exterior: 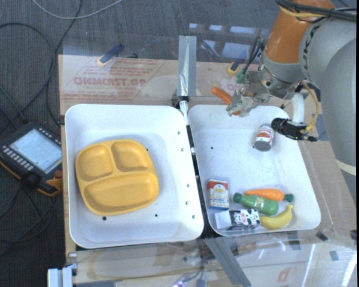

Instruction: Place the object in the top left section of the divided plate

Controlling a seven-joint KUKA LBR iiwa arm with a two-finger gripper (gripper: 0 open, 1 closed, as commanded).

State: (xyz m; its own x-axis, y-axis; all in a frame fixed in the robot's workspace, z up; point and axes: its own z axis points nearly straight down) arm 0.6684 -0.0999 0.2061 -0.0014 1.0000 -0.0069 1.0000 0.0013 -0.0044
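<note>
The small can [263,138] lies tipped in the right bin [305,178], apart from the yellow divided plate [116,176]; likely light, rigid, prone to rolling (grip across its sides), and whether the jaws are parted I cannot tell.

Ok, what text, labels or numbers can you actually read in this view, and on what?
Red lettering on the board behind the bins: mirrored and faded, not readable.
Small can label: blurred.
Flat carton: print too small.
Black-and-white box: unreadable.
Pendant screen: unreadable.
</note>
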